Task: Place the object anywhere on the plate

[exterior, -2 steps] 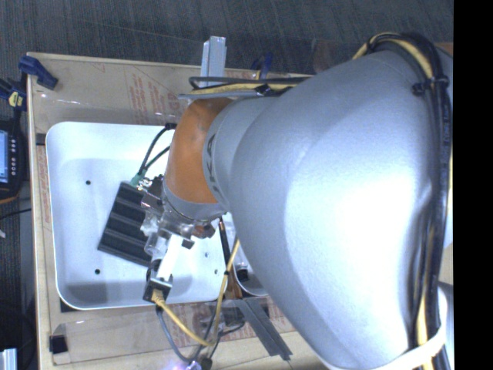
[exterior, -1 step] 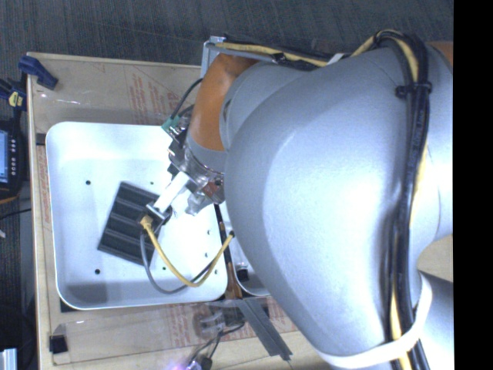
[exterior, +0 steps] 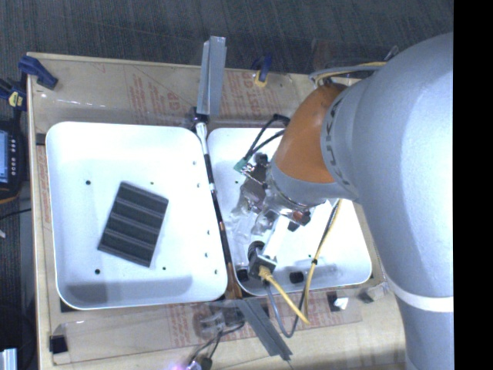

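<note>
A dark grey ribbed rectangular plate (exterior: 133, 223) lies tilted in the middle of the left white bin (exterior: 69, 153). My gripper (exterior: 248, 210) hangs low over the left part of the right white bin (exterior: 354, 264), close to the wall between the two bins. The wrist and the big grey arm with its orange band cover most of that bin. I cannot make out any object at the gripper or under it.
A grey metal bar (exterior: 209, 75) stands at the back between the bins. Blue clamps (exterior: 37, 70) sit on the bench's back edge. A dark device (exterior: 9, 159) is at the far left. Yellow cable (exterior: 289, 303) trails over the right bin's front rim.
</note>
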### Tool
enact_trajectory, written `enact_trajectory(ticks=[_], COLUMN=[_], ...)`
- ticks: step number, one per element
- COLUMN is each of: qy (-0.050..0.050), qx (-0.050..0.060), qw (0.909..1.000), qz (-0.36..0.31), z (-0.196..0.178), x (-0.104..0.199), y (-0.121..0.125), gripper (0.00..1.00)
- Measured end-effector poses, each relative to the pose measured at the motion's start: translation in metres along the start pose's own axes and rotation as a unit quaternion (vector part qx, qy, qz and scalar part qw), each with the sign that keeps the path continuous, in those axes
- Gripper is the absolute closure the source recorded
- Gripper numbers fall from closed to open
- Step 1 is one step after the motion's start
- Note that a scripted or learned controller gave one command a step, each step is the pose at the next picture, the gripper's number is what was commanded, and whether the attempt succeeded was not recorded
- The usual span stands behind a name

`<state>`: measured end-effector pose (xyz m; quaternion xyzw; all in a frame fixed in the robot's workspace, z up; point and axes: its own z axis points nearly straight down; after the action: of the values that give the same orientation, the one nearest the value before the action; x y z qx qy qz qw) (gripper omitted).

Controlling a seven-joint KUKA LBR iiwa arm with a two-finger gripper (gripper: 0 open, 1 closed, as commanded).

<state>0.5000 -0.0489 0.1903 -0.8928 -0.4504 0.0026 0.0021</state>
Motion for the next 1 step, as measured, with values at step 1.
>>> enact_trajectory(ticks=[1], qy=[0.000], qx=[0.000], qw=[1.0000], qz=[0.005], z=[0.0002], x=[0.0948], y=[0.0279], gripper=[1.00])
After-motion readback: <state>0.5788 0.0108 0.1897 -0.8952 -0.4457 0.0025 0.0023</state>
